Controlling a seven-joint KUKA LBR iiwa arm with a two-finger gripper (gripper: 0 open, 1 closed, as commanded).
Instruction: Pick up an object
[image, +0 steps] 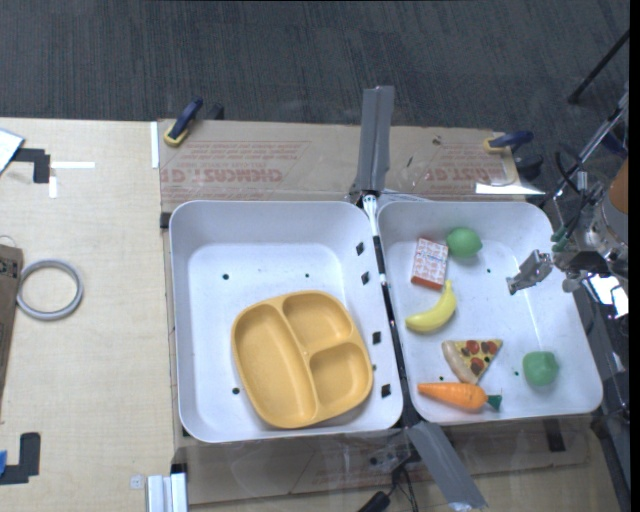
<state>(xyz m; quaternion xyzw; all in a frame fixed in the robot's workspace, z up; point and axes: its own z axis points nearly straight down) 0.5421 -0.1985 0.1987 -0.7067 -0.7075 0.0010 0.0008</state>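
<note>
The right bin (560, 400) holds a red and white box (430, 263), a green ball (463, 242), a yellow banana (432, 312), a pizza slice (472, 357), an orange carrot (455, 395) and a second green piece (540, 368). My gripper (528, 273) hangs over the right side of this bin, above bare floor between the green ball and the second green piece. It touches none of the objects and nothing is seen in its grasp. The arm comes in over the bin's right rim.
A yellow divided plate (303, 355) lies in the left bin (200, 300). A grey divider post (376, 140) rises between the bins at the back. A tape roll (47, 289) sits on the bench at far left. Blue clamps (183, 120) hold the cardboard behind.
</note>
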